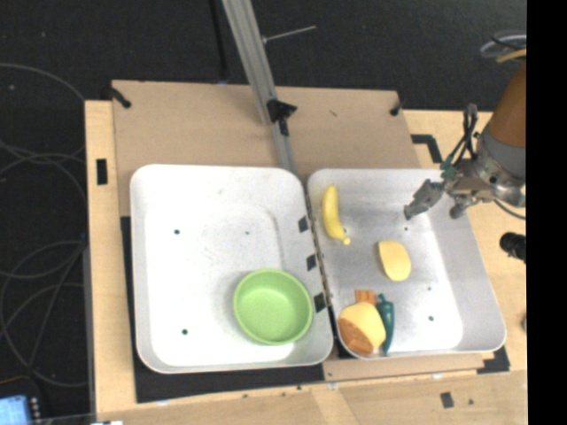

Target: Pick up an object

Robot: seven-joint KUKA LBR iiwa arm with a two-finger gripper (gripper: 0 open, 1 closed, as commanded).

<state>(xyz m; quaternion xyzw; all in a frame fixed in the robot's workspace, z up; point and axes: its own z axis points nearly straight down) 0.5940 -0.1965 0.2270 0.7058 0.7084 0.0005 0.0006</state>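
Your end effector [436, 198] hangs open and empty over the right bin's [461, 321] far edge. The nearest target, a yellow lemon-like piece [394, 260], lies mid-bin: probably light, stiff, smooth plastic. Pinch it across its narrow width.

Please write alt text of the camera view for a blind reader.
The claw hangs over the right bin, which holds a banana, a yellow piece and an orange toy. The left bin holds a green bowl.
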